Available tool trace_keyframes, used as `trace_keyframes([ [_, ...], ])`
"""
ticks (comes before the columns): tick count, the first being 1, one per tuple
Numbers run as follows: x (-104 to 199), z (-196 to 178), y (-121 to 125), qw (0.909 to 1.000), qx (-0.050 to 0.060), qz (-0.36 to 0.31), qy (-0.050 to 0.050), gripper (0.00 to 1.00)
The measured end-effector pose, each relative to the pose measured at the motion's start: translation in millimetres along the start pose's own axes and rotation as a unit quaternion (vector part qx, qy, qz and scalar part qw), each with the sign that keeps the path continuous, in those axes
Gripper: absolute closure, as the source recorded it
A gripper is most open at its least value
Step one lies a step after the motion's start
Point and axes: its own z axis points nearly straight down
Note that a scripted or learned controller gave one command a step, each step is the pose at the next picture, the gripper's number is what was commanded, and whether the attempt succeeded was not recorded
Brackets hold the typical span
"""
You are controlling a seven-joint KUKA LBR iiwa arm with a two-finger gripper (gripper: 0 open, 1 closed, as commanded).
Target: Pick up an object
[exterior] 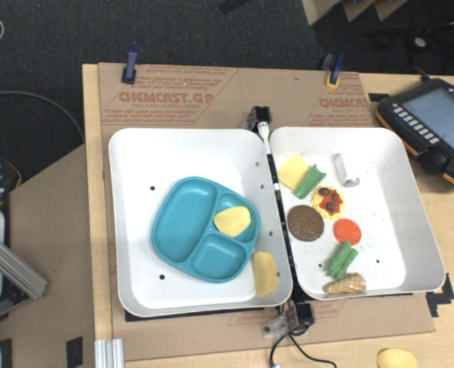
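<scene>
The task names no particular object, so any loose piece in the two bins could serve. The likeliest candidates lie in the right-hand shallow white bin (411, 205), right of frame centre: a yellow wedge-shaped block (291, 171) touching a green elongated piece (310, 181) whose long axis runs diagonally from upper right to lower left, a small round pizza-like toy with red dots (328, 200), a brown flat disc (305, 224), a red round piece (347, 231), a second green piece (340, 261) and a tan lumpy item (345, 284) near the bin's lower edge, with a small grey metal part (343, 170) higher up. These sit close together, some touching.

In the left-hand white bin (127, 205) a teal compartment plate (182, 232) holds a pale yellow rounded piece (231, 221) in its right compartment; another yellow oblong piece (264, 272) lies just beside the plate, long axis near vertical.

Since the arm reaches in from the right of the frame, the right bin's pieces are probably nearer. I cannot tell the tool's state here.
</scene>
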Motion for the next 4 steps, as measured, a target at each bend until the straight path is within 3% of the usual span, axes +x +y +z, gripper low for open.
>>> trace_keyframes([
  [1, -41.9, 108.2, -6.0, 0.9999, 0.013, 0.006, 0.003, 1.0],
  [2, 25.0, -19.4, -1.5, 1.0, -0.001, 0.001, 0.0, 1.0],
  [3, -48.9, 117.5, -5.0, 0.9999, 0.014, 0.008, 0.002, 1.0],
  [4, 12.1, 6.3, -1.7, 1.0, 0.0, 0.001, 0.0, 1.0],
])
